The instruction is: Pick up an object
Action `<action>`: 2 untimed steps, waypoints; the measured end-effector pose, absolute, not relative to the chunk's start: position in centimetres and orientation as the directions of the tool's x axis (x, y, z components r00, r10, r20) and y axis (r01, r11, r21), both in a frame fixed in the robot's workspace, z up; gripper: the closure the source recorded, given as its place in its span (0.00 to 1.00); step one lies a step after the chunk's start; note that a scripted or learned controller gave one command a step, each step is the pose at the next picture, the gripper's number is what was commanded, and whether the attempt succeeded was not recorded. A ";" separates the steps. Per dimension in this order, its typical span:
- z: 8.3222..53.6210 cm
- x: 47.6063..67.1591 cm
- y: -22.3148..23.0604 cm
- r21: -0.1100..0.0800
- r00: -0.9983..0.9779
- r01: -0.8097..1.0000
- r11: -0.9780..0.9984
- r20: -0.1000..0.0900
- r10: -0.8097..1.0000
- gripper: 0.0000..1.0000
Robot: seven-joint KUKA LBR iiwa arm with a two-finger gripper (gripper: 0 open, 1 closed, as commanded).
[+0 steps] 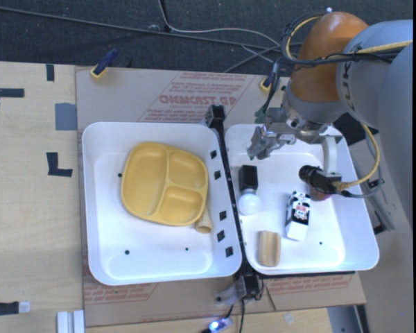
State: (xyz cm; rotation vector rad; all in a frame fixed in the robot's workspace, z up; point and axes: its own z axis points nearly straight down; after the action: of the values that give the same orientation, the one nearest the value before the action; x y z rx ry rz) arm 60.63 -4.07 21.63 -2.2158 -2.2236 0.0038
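My gripper (263, 146) hangs over the back left part of the right bin (353, 252), open, with nothing between its fingers. Just in front of it a small black block (247, 177) lies by the bin's left wall. A white ball (249, 203) rests right below that block. A tan wooden cylinder (268, 248) lies near the front wall. A white box with black and red print (299, 216) sits in the bin's middle.
The left bin (104, 255) holds a yellow divided plate (164, 183), with a small tan piece (204, 222) poking out under its front right edge. The divider between the bins (225, 186) runs close to the black block and the ball.
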 end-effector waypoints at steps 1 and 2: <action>21.6 59.5 0.4 -0.003 -0.005 1.000 0.005 0.001 1.000 1.00; 22.7 57.7 5.6 -0.002 -0.007 1.000 0.007 0.002 1.000 1.00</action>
State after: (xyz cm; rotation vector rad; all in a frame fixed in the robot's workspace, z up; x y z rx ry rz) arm 57.67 5.58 22.65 -2.2116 -2.2274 0.0003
